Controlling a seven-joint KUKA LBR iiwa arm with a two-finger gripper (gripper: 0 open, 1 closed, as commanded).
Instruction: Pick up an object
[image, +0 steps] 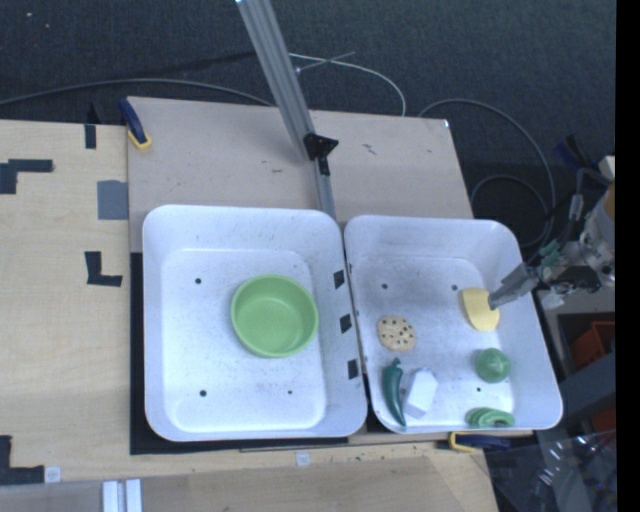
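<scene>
The right bin (500, 238) holds several small items. A yellow lump (481, 310) lies near its right wall. A speckled cookie (395, 332) sits near the middle. A green ball (491, 365), a dark green pepper (392, 388), a white block (421, 392) and a green ring-shaped piece (489, 417) lie along the front. My gripper (500, 293) reaches in from the right, low over the bin, with its tip at the top right edge of the yellow lump. I cannot see whether it is touching the lump.
In the middle of the left bin (160, 300) stands a green bowl (274, 315). A slanted grey metal pole (290, 95) rises from between the bins at the back. Cables lie on the dark floor behind the bench.
</scene>
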